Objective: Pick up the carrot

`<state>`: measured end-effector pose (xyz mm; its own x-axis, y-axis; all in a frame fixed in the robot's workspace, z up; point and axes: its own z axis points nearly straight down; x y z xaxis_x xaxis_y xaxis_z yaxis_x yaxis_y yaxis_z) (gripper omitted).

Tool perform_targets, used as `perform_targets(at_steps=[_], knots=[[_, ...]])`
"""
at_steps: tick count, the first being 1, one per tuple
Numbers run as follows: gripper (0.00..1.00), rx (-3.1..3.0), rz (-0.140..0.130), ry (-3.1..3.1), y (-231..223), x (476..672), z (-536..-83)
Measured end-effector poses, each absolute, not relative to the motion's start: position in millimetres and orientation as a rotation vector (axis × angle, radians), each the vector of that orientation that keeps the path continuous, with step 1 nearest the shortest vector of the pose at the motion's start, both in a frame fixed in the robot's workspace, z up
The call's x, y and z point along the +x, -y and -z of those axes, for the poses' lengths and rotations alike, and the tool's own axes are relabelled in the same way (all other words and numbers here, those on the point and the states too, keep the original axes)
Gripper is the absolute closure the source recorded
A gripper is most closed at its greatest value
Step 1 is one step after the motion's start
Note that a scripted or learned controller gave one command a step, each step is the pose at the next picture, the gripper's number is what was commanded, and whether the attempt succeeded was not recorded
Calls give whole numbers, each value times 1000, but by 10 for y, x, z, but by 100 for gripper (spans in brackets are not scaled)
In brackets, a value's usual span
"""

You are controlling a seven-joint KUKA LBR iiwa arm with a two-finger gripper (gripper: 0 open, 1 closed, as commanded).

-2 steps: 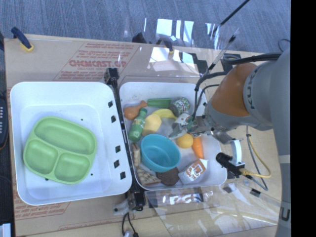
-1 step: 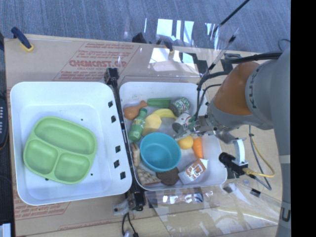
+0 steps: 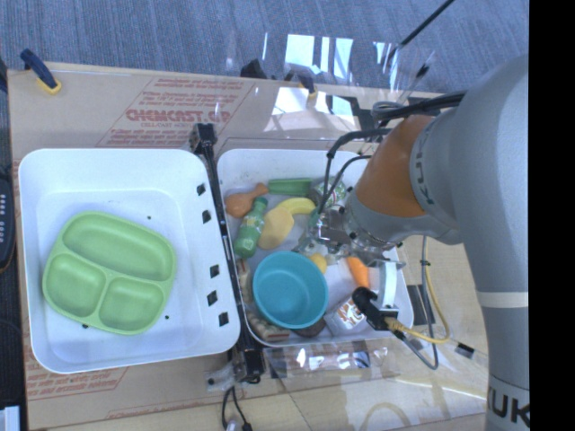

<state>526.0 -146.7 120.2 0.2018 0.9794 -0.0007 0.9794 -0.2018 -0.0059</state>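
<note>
Gripper [image 3: 334, 233] is seen low in the right bin [image 3: 269, 162], but its state can't be told, since it's hidden under the wrist. Carrot [image 3: 358, 270] is spotted just beside it, next to the blue bowl [image 3: 288, 288]. A green divided plate [image 3: 110, 271] is parked in the left bin [image 3: 54, 173].

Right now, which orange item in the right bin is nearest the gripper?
The carrot, just right of the gripper beside the blue bowl. The chicken drumstick lies far left.
</note>
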Motion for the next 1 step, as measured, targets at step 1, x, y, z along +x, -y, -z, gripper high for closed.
perform_targets(at_steps=[1], knots=[[100,-2249,-5,2195,1977,5909,-2164]])
